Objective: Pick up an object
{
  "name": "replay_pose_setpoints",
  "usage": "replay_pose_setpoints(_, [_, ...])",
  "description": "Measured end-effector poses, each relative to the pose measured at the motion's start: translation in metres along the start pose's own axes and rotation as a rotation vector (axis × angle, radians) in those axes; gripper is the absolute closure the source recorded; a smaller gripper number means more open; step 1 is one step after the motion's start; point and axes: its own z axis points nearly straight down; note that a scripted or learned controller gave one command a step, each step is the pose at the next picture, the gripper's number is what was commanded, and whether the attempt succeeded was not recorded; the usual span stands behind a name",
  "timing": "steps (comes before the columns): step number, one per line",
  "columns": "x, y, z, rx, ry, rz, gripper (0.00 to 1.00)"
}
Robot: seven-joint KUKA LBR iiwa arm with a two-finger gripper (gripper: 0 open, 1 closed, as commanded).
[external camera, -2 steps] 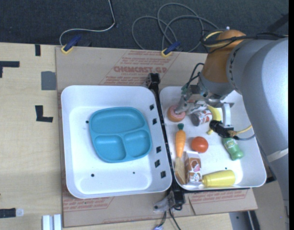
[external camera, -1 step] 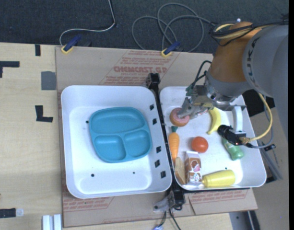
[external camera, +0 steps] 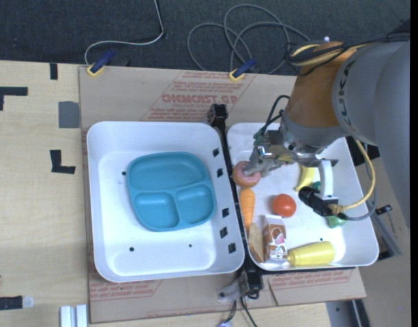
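Observation:
My gripper point(external camera: 258, 161) hangs over the left part of the right bin point(external camera: 359, 234), under the grey arm with its orange band. Its tip is right at a pink ring-shaped toy, like a donut point(external camera: 245, 175), which lies against the bin's left wall. Whether the tip touches the donut I cannot tell. Below the donut lies an orange carrot point(external camera: 246, 206). A red tomato point(external camera: 284, 205) sits to the right of the carrot. A small brown carton point(external camera: 275, 240) and a yellow bottle point(external camera: 311, 253) lie along the bin's front edge.
The left bin point(external camera: 106, 155) holds a blue divided plate point(external camera: 171, 189). A yellow piece point(external camera: 307, 177) lies partly under the arm in the right bin. Black clips point(external camera: 226, 182) line the divider between the bins. Cables run from the wrist over the right bin's right side.

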Motion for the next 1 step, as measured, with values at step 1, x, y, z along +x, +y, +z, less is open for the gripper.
replay_pose_setpoints(1, [0.0382, -0.0264, -0.0002, -0.001, 0.000, -0.001, 1.00])
